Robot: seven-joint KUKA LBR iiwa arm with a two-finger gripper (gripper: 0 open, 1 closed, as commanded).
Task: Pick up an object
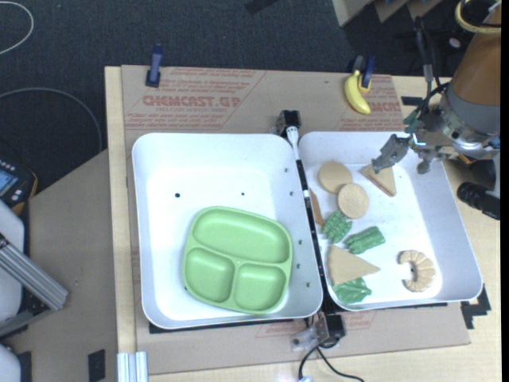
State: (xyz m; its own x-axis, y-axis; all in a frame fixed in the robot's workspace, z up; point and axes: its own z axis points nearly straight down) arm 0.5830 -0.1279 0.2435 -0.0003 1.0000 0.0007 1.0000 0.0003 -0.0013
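Toy food is seen scattered across the right bin (445,237), while the left bin (159,213) is occupied by a green divided plate (237,258) lying toward its near edge. The gripper (390,154) is held over the far part of the right bin, just above a tan wedge (382,180) that lies near the bin's far edge; whether the wedge is touched cannot be told. Nothing is seen between the fingers, and whether they are spread or closed cannot be made out from this angle.

Two round tan biscuits (343,189) are placed beside the wedge, toward the divider between the bins. Nearer the middle of the bin, two green pieces (350,233) are laid side by side, with a pale triangular slice (350,265) just before them and another green piece (352,291) at the near edge. A curled pastry-like item (417,269) is found toward the near right corner. A yellow banana (357,94) is seen on the brown board beyond the right bin's far edge, beside a blue clamp (367,68).
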